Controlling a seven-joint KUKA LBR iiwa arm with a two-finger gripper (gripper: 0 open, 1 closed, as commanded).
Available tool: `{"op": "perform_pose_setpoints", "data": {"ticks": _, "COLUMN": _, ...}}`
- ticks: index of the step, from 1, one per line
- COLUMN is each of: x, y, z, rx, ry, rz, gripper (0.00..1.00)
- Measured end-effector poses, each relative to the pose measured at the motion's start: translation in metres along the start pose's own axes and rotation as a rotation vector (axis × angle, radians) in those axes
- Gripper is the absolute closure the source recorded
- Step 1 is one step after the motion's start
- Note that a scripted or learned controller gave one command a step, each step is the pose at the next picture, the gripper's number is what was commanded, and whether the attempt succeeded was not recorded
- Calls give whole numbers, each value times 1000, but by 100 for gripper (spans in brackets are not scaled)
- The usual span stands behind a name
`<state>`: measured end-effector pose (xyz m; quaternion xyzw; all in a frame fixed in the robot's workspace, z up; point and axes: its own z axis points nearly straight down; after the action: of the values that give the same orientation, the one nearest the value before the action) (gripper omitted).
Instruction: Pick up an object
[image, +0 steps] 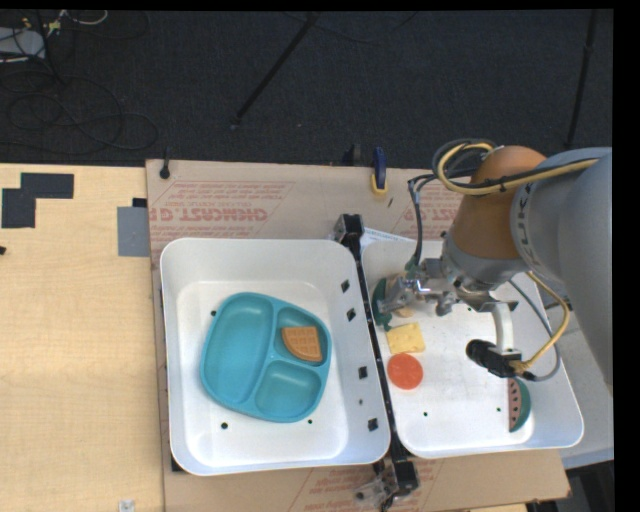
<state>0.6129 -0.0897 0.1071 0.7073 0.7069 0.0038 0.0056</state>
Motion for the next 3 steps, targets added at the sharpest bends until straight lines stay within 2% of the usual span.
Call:
{"op": "perform_pose_setpoints", "data": {"ticks": 1, "x": -2, "y": -1, "z": -7, "rx": 5, "ry": 1, "rz": 5, "gripper": 100}}
{"op": "perform_pose_setpoints", "data": {"ticks": 2, "x": 63, "y": 37, "z": -193, "rx": -5, "ry": 4, "rz": -8, "gripper": 100}}
{"op": "perform_pose_setpoints", "data": {"ticks": 3, "x": 169, "y": -12, "z": -90, "rx": 28, "ry": 5, "rz": -10, "gripper": 100}}
